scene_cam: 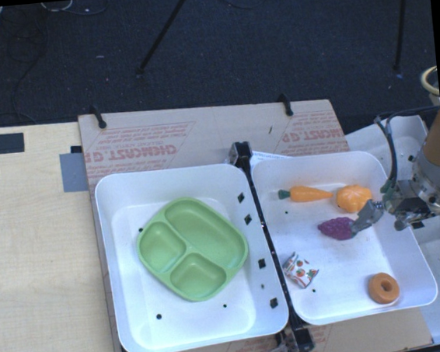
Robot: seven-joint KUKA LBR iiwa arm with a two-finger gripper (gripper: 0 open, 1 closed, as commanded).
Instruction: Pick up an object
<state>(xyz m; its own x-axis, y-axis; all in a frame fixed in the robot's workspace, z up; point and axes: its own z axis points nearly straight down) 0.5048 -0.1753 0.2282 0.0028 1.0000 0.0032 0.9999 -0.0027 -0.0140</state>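
**Operator:** Report the claw position and state.

**Technician:** The gripper (pixel 367 218) sits at the right side of the frame, over the right bin (pixel 411 300), reaching in from the right edge. One grey finger (pixel 365 218) points left and slightly down, its tip touching or just overlapping the right end of the purple object (pixel 336 228). The second finger is not resolved from this angle. Jaw width cannot be told; no object is visibly between the fingers.

**Operator:** Locate the candidate objects.

**Technician:** The purple object lies at mid-height of the right bin, immediately left of the claw. Its long axis runs roughly left to right, nearly in line with the finger. The orange lump (pixel 353 197) sits just above the fingertip, with the carrot (pixel 309 194) to its left. The doughnut (pixel 383 288) lies at lower right, well apart. A small wrapper (pixel 299 271) lies at lower centre. The green plate (pixel 192 248) occupies the left bin (pixel 119 221).

**Operator:** Determining relation for the next move?

**Technician:** Judgement: the purple object is nearest. The claw is at its end, not astride it. A closure across the short axis requires travel leftward.
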